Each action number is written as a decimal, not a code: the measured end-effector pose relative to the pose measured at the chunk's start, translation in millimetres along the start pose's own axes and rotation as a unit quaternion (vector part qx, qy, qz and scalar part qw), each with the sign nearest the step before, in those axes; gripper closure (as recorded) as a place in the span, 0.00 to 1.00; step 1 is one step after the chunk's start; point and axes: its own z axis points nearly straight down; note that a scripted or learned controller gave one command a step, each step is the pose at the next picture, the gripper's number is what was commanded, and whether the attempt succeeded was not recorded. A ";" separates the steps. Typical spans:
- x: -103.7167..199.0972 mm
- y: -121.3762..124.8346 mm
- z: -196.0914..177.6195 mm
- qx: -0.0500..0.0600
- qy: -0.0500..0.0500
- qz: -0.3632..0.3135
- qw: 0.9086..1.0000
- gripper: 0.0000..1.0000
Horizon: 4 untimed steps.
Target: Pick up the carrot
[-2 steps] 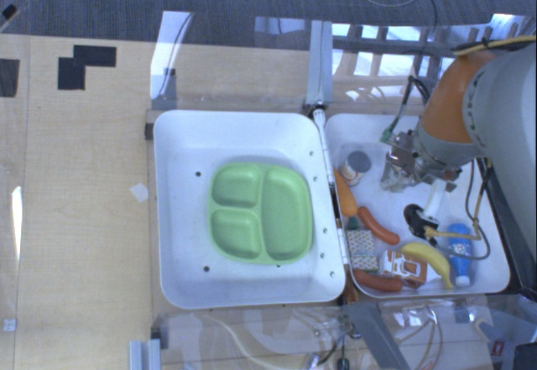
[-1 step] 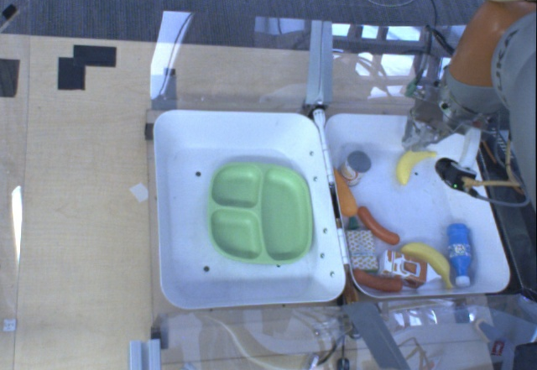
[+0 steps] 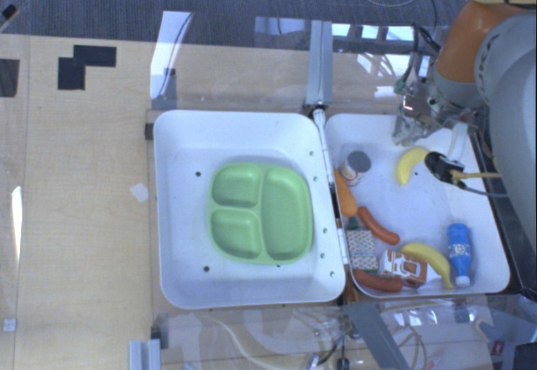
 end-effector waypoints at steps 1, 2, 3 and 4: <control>0.0 0.3 53.8 0.000 0.001 0.163 0.987 1.00; 18.7 -25.2 52.4 -0.002 0.001 -0.083 0.997 1.00; 20.5 -23.2 39.7 -0.005 0.002 -0.085 0.996 1.00; 19.0 -23.5 52.6 -0.001 0.001 0.080 0.997 1.00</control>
